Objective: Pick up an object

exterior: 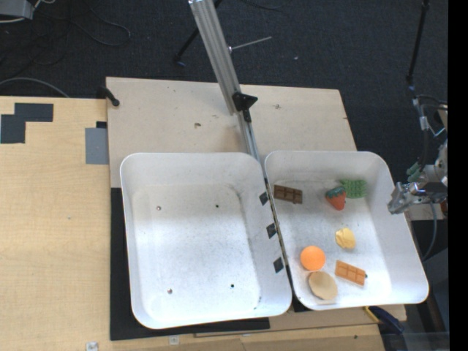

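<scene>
Two shallow white plastic bins sit side by side: the left bin (146, 196), the right bin (398, 269) carrying the toys. At the right bin's outer rim hovers the grey metal gripper (411, 194), jaw state impossible to tell. Inside lie a flat brown chocolate bar (287, 194), a beige oval piece (322, 285), an orange waffle piece (350, 273), a round orange ball (313, 257), a red-and-green strawberry (336, 197) and a small yellow lump (345, 238).

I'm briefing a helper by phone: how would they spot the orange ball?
Look in the right bin, toward its near end. The orange ball lies just above a tan shell-like piece; it is the one round, plain orange thing there.
</scene>
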Controlling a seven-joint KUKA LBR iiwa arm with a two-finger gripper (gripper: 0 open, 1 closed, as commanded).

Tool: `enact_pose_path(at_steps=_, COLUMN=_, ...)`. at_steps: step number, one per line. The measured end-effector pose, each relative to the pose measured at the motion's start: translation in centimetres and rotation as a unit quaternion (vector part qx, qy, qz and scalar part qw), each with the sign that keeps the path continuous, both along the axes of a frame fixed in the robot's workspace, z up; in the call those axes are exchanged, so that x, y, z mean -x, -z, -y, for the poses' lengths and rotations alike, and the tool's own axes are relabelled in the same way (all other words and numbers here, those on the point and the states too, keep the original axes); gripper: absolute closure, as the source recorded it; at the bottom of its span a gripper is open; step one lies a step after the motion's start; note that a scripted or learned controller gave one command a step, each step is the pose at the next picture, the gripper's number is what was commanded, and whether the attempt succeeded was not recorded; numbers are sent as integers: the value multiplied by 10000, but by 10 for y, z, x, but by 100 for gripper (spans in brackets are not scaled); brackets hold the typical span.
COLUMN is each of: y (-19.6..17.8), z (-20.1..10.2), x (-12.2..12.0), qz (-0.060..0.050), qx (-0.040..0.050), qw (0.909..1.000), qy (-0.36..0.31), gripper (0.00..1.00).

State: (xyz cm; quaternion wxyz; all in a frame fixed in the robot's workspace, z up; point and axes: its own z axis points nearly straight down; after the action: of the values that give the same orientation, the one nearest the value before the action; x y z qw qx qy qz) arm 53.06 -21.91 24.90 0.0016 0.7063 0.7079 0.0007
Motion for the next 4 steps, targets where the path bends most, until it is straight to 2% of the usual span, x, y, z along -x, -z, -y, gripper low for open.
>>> enact_pose_path(at_steps=3, y=-4, z=-165, x=19, qz=-35, qx=-23, qw=10000, qy=-14, gripper=100)
enact_pose_path(at_steps=4, y=2, z=-211, x=30, qz=-43, qx=-18, qw=10000, qy=-4, gripper=100)
